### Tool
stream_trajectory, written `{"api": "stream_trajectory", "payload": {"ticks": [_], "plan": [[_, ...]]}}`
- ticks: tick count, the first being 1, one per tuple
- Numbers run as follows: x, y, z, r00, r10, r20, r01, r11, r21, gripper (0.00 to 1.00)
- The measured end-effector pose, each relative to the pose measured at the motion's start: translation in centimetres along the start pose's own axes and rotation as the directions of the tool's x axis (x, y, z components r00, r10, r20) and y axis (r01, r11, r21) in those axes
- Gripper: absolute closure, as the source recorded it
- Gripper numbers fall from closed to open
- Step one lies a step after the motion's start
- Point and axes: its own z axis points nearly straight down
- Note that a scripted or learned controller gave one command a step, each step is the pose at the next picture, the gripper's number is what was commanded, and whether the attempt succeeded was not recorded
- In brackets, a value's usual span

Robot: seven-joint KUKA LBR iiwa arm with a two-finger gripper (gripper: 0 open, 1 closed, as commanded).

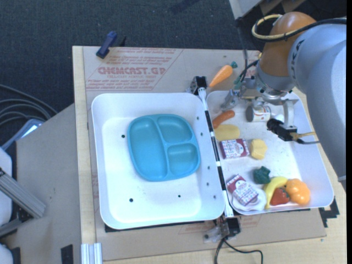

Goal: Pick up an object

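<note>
Toys litter the right bin (324, 166); fingers (257, 113) hover above its far end, their spread unclear.

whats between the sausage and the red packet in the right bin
In the camera view, a pale yellow potato-like piece lies between the sausage and the red packet in the right bin.

A dark carpeted floor (66, 15) surrounds the desk (137, 65), whose brown top carries red printed lettering near its far edge. Grey cables (22, 100) curl on the floor off the desk's left edge.
</note>
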Motion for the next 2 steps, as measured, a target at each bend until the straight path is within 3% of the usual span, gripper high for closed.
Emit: {"api": "stream_trajectory", "payload": {"ticks": [2], "plan": [[-0.01, 0.02, 0.02, 1.000, -0.001, -0.001, 0.001, 1.000, -0.001, 0.00]]}}
